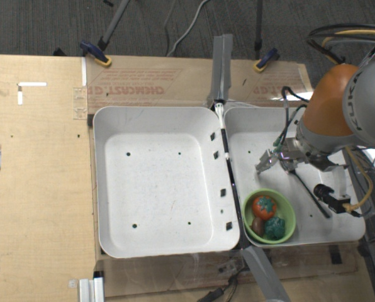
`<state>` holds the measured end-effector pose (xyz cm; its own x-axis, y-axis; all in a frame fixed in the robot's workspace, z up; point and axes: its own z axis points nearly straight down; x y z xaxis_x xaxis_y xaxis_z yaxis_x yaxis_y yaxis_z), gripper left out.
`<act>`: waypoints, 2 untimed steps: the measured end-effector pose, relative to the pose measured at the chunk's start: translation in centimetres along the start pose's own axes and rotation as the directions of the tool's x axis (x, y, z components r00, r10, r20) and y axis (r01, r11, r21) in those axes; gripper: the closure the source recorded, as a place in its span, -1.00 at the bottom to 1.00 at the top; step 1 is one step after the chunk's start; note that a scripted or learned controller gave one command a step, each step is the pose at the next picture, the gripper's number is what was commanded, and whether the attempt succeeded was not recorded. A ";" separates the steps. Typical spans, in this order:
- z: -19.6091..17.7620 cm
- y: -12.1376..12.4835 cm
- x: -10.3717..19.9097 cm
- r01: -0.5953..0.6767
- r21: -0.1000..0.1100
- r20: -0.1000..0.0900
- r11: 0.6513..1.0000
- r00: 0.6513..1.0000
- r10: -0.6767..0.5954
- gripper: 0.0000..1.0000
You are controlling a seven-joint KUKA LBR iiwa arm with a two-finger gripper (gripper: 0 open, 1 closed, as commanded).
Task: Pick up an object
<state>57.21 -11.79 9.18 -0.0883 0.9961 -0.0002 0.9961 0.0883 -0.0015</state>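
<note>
Nearest the camera, in the front corner of the right bin by the divider, sits a green bowl, and that's where the stuff to grab is. An orange ball sits toward the bowl's back, a teal ball toward its front, and a small brown lump is tucked against the bowl's left wall, touching both balls as far as one can tell. Just behind the bowl the gripper hangs over bare bin floor, near the bowl but apart from it. Its fingers look spread, one silver prong angling off to the left, with only white floor showing between them, so it's gripping nothing. The arm comes in from the right, its orange band above the wrist. The left bin sits side by side with the right one, edges meeting at the middle. Both rest on a tan bench. Farther back, a cardboard sheet lies flat under the bins' rear edges, pinned by two clamps, one at each far corner. A grey post stands behind the seam between the bins.
</note>
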 end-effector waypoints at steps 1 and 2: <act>0.0 6.0 1.4 -0.038 -0.002 0.000 0.999 0.999 0.038 -1.00; 0.0 0.3 1.2 -0.040 -0.001 0.000 0.999 0.999 0.040 -1.00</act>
<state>57.38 -10.56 9.18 -0.0485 0.9988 -0.0007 0.9988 0.0485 -0.0009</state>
